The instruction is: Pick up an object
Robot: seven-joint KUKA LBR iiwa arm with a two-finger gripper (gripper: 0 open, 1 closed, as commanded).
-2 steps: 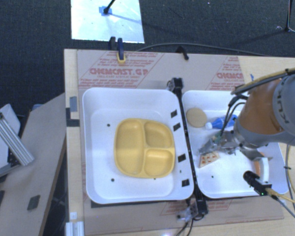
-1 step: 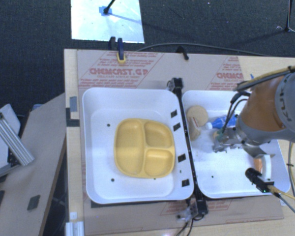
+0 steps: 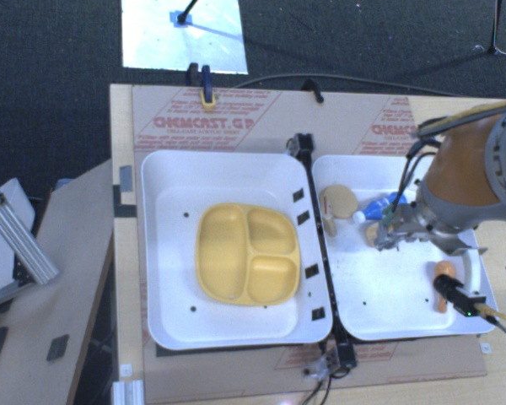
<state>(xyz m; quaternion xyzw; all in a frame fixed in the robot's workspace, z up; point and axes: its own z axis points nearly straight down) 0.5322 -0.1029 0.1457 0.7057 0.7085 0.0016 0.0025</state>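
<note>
Inside the right white bin (image 3: 354, 319), near its far-left corner, a round tan wooden disc (image 3: 339, 201) lies beside a blue plastic bottle (image 3: 378, 207). End effector (image 3: 386, 236) sits low just below the bottle; grip state unreadable. Orange carrot-shaped toy (image 3: 444, 278) lies nearer. Left white bin (image 3: 164, 294) holds a yellow divided plate (image 3: 246, 253).

My one camera looks down at a slant on both white bins (image 3: 236, 163), arm (image 3: 468, 171) entering from the right.

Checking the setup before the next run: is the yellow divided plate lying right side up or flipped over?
Right side up: the yellow divided plate lies flat in the left bin, its three hollow compartments facing upward.
</note>
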